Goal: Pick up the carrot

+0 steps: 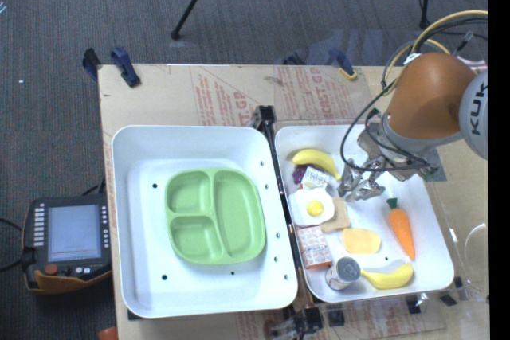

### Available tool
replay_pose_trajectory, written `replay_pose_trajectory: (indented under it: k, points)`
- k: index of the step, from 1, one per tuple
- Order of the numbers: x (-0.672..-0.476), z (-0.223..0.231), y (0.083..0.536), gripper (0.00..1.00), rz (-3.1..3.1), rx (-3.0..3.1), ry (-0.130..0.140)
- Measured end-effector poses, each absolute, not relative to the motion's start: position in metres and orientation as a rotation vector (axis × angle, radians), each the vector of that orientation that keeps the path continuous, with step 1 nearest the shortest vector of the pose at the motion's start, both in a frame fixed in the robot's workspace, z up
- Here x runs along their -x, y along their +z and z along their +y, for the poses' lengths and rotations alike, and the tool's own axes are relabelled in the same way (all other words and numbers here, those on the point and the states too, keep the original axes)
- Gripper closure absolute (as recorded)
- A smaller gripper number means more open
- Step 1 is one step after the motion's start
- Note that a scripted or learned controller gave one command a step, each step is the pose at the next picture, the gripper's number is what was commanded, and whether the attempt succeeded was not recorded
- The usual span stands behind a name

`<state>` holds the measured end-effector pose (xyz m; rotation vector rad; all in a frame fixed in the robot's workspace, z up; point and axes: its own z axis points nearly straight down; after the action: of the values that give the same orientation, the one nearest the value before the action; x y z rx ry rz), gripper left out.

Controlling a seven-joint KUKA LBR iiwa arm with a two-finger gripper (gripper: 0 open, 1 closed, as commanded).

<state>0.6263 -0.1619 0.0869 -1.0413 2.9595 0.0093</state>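
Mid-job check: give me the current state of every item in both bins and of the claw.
Orange toy carrot: lying in the right white bin, not held.
Claw: low over that bin, left of the carrot.
Upper yellow banana: lying flat.
Lower yellow banana: lying flat.
Fried egg toy: flat, yolk up.
Small round can: on its side.
Green three-compartment plate: flat in the left white bin.

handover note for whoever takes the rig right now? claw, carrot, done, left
Claw: hovering in the right bin, above the fried egg, left of the carrot; holds nothing I can see.
Carrot: lying on the bin floor near the right wall, green top pointing away from the camera.
Done: no pick yet.
Left: shift the claw over the carrot, grasp, lift.
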Motion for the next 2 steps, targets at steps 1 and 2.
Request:
replay_pose_trajectory:
  k: [1,2]
  points:
    - [-0.583,-0.206,0.088,1.00,2.746,1.518,0.005]
    - [-0.481,-0.210,0.089,1.00,2.604,1.751,0.005]
